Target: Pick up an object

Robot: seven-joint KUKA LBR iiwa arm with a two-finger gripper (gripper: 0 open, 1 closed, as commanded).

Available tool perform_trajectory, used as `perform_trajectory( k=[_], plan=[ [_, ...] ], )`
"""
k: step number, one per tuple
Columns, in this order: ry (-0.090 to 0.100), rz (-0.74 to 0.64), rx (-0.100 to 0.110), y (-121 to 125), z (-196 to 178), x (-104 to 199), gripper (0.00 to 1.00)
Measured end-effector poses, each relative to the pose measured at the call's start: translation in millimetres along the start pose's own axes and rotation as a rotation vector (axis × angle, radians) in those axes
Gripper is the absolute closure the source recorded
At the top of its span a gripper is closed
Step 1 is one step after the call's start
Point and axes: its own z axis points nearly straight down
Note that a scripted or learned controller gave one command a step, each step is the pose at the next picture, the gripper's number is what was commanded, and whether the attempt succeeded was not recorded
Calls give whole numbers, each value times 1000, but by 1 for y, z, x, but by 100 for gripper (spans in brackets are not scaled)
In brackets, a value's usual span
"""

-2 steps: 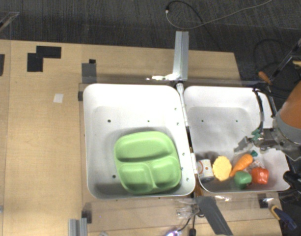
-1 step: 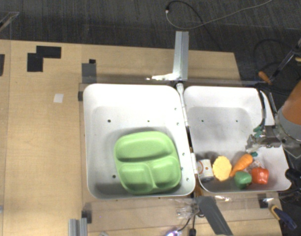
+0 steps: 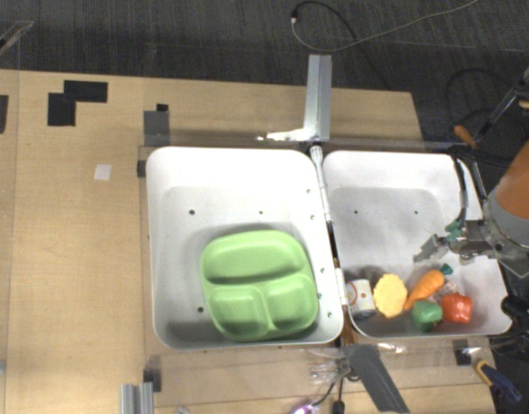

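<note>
No legible labels; gripper (image 3: pixel 438 250) over right bin (image 3: pixel 393 188), finger state can't tell, carrot (image 3: pixel 426 285) just below it, apart, not grasped.

Bright even overhead light, soft shadows, sharp

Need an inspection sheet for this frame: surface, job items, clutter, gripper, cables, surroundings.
Surface: wooden bench bearing left bin and right bin.
Job's things: small can, yellow piece, carrot, green piece, red piece, bunched along the right bin's near edge.
Clutter: green divided tray in left bin.
Gripper: gripper above the carrot, holding nothing.
Cables: black cable on floor.
Surroundings: dark carpet.
</note>
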Motion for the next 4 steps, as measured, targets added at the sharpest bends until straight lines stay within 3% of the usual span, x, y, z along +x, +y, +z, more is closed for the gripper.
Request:
perform_trajectory(
  k=[1, 2, 3, 4],
  plan=[
    [1, 53, 1, -3, 78, -40, 0],
    [1, 51, -6, 1, 67, -38, 100],
    [0, 52, -4, 0, 67, -39, 0],
    [5, 295, -3, 0, 83, -39, 0]
  ],
)
